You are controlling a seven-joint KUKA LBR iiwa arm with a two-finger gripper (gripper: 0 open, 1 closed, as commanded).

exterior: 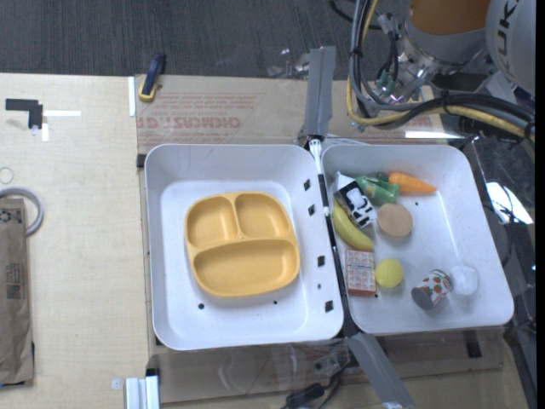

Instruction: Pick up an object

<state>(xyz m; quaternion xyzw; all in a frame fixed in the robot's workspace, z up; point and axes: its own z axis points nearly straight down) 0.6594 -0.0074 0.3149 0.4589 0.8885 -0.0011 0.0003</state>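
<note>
Several small objects are lying in the right bin (pixel 477 228), and none of them is being lifted yet, so you are looking at a task that is still at its start. A banana (pixel 349 227) is resting along the bin's left wall with a black-and-white packet (pixel 355 203) partly over it; a carrot (pixel 412 183) and a green item (pixel 378 187) are sitting just behind, near the back wall. A tan round disc (pixel 395 221) is lying just beside the banana, a yellow ball (pixel 389 273) is sitting nearer the front next to a small red-and-white box (pixel 360 273), and a strawberry-printed cup (pixel 432 290) is tipped on its side by a clear lid (pixel 464 279). The left bin (pixel 162 228) is holding a yellow divided plate (pixel 243 244). The arm (pixel 451 11) is hanging above the back edge of the right bin, well apart from everything in it. You cannot tell from here whether the jaws are open or closed. Reaching down, closing on one item and raising it are all left to do.
</note>
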